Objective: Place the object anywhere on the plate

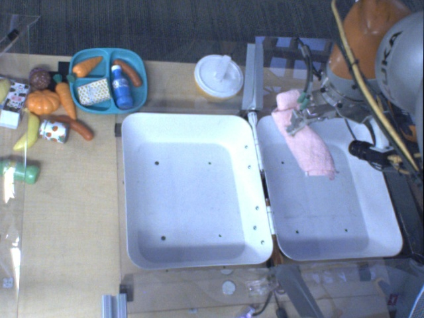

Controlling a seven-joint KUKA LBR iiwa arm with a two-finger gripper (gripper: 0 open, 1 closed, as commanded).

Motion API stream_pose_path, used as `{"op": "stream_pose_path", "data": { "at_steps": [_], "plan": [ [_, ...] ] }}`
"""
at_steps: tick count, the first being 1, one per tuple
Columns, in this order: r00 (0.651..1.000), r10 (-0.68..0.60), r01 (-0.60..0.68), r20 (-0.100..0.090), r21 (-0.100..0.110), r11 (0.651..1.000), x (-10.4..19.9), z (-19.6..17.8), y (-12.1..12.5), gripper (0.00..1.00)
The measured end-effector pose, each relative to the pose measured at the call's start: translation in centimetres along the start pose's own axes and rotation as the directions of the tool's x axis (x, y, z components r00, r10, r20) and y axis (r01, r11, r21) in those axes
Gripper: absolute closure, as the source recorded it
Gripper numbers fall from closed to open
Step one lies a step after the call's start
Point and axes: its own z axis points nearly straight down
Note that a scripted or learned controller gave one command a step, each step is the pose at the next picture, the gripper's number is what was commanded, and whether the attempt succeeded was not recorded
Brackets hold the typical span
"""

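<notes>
So far the gripper [299,114] pinches the pink cloth [308,144] above the right bin [371,244]. By my reckoning, carrying it to the blue plate [109,81] is all still ahead.

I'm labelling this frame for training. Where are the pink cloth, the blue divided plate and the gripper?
pink cloth [311,152]: camera view, middle of the fabric.
blue divided plate [139,65]: camera view, right rim.
gripper [296,123]: camera view, midway between its fingertips.
</notes>
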Motion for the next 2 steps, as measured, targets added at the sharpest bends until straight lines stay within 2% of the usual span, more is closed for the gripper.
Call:
{"op": "stream_pose_path", "data": {
  "at_steps": [1,2],
  "plan": [
    [0.920,-0.393,0.393,-0.001,0.000,0.920,5.3,-0.9,1.1,1.00],
    [0.691,-0.723,0.723,-0.001,-0.002,0.691,10.9,-1.7,1.5,1.00]
  ]
}}
